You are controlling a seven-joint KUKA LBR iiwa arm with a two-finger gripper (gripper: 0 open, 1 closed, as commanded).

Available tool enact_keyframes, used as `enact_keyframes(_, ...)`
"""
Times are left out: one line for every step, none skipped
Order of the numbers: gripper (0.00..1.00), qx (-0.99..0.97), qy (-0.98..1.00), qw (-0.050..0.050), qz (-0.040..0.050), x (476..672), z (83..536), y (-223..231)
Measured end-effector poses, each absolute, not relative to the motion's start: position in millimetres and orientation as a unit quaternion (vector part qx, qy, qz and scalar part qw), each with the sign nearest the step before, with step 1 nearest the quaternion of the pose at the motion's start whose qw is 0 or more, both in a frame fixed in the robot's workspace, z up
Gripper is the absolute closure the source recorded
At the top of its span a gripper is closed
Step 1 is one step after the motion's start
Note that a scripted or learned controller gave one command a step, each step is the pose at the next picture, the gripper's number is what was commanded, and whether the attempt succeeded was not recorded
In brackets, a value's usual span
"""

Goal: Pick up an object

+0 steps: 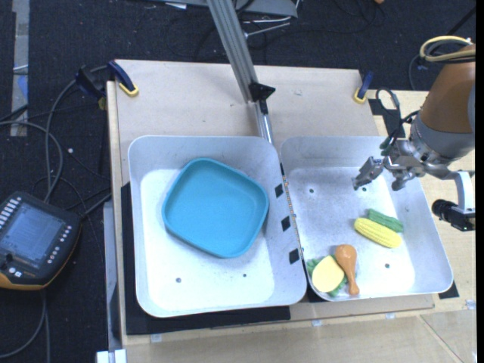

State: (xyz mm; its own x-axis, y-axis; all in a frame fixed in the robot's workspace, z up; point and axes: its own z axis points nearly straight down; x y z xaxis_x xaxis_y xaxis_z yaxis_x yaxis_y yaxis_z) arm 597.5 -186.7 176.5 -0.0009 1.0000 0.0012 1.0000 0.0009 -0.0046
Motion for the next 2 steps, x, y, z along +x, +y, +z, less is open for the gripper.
enact_keyframes(0.00,-0.707,-0.707,0.002,0.0013,596.1,121,-196)
enact_keyframes(1.00,-0.707,-0.707,-0.001,-0.0001,597.7,134,-196)
